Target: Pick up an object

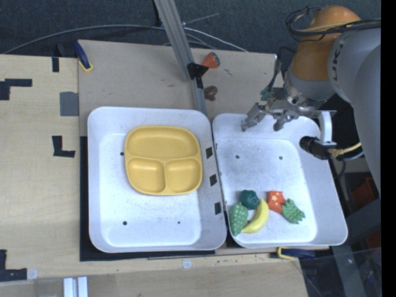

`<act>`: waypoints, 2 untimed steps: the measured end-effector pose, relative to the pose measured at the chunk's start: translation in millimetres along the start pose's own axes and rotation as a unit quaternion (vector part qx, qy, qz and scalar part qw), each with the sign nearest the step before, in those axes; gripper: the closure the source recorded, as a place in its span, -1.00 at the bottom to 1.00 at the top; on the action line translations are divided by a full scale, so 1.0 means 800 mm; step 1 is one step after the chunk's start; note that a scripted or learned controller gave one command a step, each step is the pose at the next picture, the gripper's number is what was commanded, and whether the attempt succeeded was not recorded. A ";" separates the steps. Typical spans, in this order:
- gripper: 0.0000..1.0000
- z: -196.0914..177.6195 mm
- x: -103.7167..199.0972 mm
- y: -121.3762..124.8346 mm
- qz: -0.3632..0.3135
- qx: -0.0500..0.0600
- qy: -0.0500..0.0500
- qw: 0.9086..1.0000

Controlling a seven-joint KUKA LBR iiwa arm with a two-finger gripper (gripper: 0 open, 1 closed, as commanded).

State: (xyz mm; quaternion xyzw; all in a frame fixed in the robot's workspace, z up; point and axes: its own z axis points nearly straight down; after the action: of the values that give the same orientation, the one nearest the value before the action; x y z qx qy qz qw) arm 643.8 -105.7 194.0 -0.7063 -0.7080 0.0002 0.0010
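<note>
My gripper (264, 122) hangs over the far edge of the right bin (260, 159), fingers spread apart and open with nothing between them. Small toy foods lie clustered at the near end of that bin: a yellow banana (259, 218), a green leafy piece (239, 218), a dark green piece (249, 198), a red-orange piece (275, 198) and a green bumpy piece (292, 211). The gripper is well beyond them, towards the back.
The left bin (108, 172) holds a yellow divided plate (164, 159). A grey pole (176, 36) slants up from between the bins at the back. The arm's orange band (318, 42) and grey body stand at the right.
</note>
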 end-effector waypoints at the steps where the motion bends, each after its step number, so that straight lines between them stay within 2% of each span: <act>1: -1.00 0.000 0.000 0.000 0.000 0.000 0.000 1.000; 2: -1.00 0.056 0.006 -0.004 0.000 0.002 -0.001 1.000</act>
State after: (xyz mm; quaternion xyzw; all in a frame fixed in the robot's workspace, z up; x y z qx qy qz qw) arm 640.9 -101.1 149.6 -0.7062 -0.7080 0.0022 0.0016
